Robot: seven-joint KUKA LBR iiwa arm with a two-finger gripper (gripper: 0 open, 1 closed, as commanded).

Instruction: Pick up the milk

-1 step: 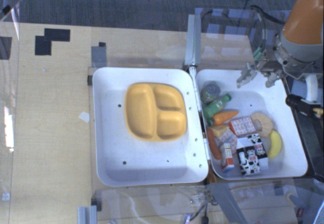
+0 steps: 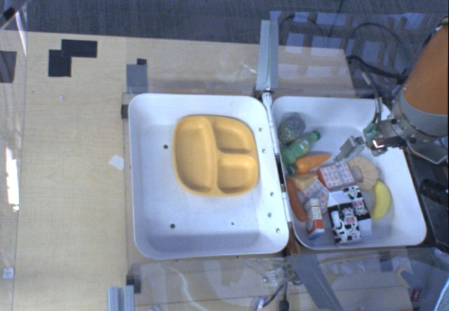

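The milk (image 2: 349, 217) is a small black-and-white cow-patterned carton lying in the right bin (image 2: 414, 232), near its front edge among other food items. My gripper (image 2: 361, 144) hovers over the back half of the same bin, up and slightly right of the milk and well apart from it. Its fingers are spread and open, with bare bin floor showing between them. The grey arm with its orange band (image 2: 428, 78) comes in from the right.
Packed around the milk are a banana (image 2: 381, 199), a round biscuit (image 2: 363, 169), a red-and-white box (image 2: 337, 176), a carrot (image 2: 312, 161), a green bottle (image 2: 300, 144), a can (image 2: 291, 125) and a small carton (image 2: 316, 220). A yellow divided plate (image 2: 215, 154) lies in the left bin (image 2: 151, 232).
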